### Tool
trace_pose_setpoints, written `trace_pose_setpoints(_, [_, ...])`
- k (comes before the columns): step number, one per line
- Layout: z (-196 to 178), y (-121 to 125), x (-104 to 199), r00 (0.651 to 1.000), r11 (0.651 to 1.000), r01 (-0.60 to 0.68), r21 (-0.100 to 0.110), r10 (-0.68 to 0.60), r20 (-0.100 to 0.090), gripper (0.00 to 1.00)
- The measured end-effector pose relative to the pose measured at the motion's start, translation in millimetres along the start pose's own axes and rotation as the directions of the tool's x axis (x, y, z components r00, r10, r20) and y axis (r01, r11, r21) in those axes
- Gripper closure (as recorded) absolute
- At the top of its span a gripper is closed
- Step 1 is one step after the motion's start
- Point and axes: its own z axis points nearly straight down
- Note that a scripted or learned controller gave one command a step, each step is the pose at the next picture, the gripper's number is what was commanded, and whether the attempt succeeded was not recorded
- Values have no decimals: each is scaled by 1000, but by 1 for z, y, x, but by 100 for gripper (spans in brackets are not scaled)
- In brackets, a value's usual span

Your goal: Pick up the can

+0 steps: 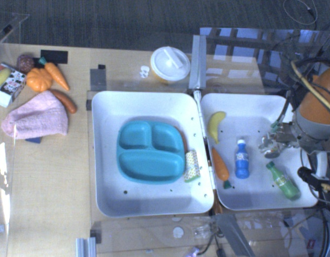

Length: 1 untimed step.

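A small pale-green patterned can (192, 166) lies in the left bin (106, 159), against the right edge of the blue divided plate (151, 150) and close to the wall between the bins. My gripper (271, 143) hangs over the right side of the right bin (250, 103), far to the right of the can. It sits between a blue bottle (241, 158) and a green bottle (283, 181), just above the green bottle's cap. Nothing shows in its grasp.
A banana (215, 125) and an orange carrot (220, 166) lie on the right bin's left side. A white lidded bowl (170, 63) stands behind the bins. Toy vegetables (47, 78) and a pink cloth (35, 116) lie on the bench at the left.
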Motion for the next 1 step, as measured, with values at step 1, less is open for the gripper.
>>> trace_pose_setpoints(1, [-80, 35, 60, 988, 988, 153, 2, -153, -1, 100])
